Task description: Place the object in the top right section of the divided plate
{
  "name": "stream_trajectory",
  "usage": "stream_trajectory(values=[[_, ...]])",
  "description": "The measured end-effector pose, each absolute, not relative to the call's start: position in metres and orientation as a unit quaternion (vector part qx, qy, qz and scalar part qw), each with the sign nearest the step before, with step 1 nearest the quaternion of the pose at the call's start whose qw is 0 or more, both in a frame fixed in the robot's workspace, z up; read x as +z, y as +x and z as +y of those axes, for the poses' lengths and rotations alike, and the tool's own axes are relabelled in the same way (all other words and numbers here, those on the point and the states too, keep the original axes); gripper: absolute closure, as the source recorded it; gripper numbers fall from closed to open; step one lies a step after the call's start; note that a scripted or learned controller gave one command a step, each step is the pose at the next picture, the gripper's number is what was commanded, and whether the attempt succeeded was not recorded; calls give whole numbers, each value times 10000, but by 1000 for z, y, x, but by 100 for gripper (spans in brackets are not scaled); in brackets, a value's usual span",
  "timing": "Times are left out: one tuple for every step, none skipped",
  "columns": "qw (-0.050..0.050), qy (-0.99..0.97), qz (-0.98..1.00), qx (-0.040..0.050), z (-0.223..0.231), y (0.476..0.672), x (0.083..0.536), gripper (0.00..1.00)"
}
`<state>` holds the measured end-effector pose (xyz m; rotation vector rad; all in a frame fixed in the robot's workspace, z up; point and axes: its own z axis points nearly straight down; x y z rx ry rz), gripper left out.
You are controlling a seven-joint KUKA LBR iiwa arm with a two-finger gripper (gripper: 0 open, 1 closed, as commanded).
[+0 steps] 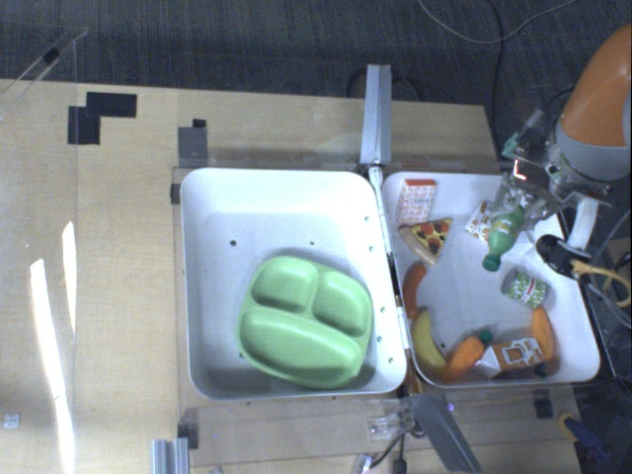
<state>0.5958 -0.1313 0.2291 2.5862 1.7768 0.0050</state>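
Hovering over right bin, gripper is sitting just above green bottle; finger state and hold: cannot tell. Divided plate is waiting in left bin, receiving side.

Arm: enters from the right edge, orange band uppermost, wrist angled down-left.
Tool: low, at the wrist's end.

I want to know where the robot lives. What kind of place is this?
Probably a robot testing lab, not a real kitchen. A grey and orange robot arm reaches over two white bins on a wooden bench; the food looks like toys, beside a green divided plate, with loose cables behind.
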Motion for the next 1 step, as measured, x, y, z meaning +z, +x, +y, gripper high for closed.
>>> stream_trajectory(values=[[3,8260,5636,10,-63,567,184,100]])
